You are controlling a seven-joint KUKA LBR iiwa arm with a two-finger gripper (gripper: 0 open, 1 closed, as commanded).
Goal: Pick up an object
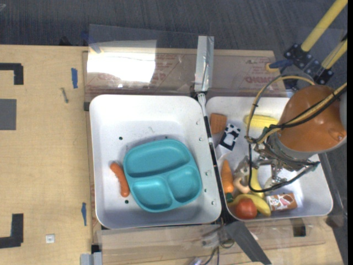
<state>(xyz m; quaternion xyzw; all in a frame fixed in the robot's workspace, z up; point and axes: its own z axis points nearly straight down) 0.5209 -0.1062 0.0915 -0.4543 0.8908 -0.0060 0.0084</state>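
Observation:
The arm's orange band (311, 120) hangs over the right bin (321, 199), and my gripper (268, 173) is down among the toy foods near the bin's middle. Just below it lie a yellow banana (259, 200), a red tomato (246, 208) and a red-and-white packet (284, 201). To its left are an orange carrot (226, 175) and a pale beige piece (241, 176). A yellow item (262, 123) sits behind it, partly under cables. I see nothing clearly held.
At the right bin's back left are an orange block (218, 122) and a black-and-white tag (230, 136). The left bin (110, 109) holds a teal divided plate (161, 174) and an orange sausage (119, 179). Yellow cables loop around the wrist.

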